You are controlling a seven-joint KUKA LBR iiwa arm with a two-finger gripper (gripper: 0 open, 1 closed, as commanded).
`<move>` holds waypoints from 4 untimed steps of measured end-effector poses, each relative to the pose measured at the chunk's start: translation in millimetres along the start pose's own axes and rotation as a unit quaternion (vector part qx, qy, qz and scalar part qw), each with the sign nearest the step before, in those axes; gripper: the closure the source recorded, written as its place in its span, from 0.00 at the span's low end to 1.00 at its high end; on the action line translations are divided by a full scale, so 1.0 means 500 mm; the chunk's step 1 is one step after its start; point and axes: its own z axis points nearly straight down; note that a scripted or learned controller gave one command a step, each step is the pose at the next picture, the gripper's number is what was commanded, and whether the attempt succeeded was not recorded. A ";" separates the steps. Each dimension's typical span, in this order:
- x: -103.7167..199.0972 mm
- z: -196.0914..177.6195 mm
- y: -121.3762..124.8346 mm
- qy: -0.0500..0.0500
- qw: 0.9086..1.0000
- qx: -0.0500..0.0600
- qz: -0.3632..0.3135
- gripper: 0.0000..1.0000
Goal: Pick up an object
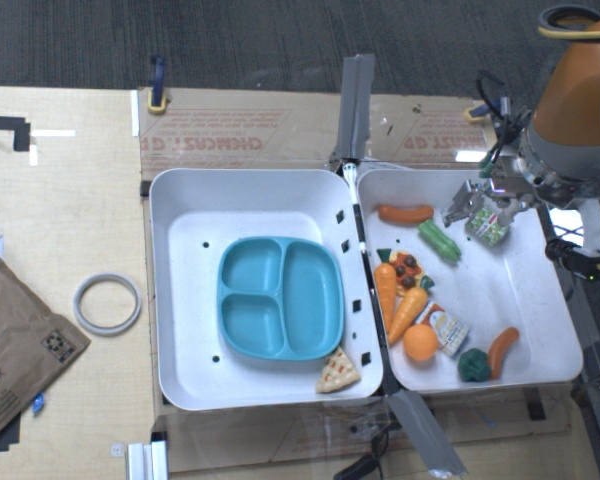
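A slanted overhead view shows two shallow white bins side by side on a pale wooden surface (pixel 60 198). The left bin (pixel 180 208) holds one teal divided plate (pixel 280 298) with three compartments, lying flat in the middle, and one toy pizza slice (pixel 338 373) against the near wall.

The right bin (pixel 540 363) holds the loose pieces to choose from, mostly crowded along its left side and near corner, probably where they slid after being dropped. Counted: three orange carrots (pixel 400 308), two sausages (pixel 405 213), one green pickle (pixel 440 240), one orange ball (pixel 420 342), one dark green lump (pixel 473 365), one small printed packet (pixel 450 330) and one piece topped with dark berries (pixel 407 263).

The grey arm with its orange band reaches in from the right, and the gripper (pixel 487 210) hangs over the far right part of that bin. A green-and-white packet (pixel 488 224) sits at its tip, seemingly lifted clear of the bin floor. It appears pinched between narrow jaws, though the metal parts there are too cluttered to be sure.

A grey ring (pixel 107 302) and a brown paper bag (pixel 15 353) lie outside, left of the bins.
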 end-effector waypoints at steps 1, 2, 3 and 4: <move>0.031 0.186 0.048 0.000 1.000 -0.001 -0.026 0.00; 0.007 0.233 0.050 0.000 1.000 0.000 -0.027 0.00; 0.005 0.214 0.050 -0.001 1.000 -0.001 -0.025 1.00; 0.159 0.031 0.126 -0.001 1.000 -0.002 0.001 1.00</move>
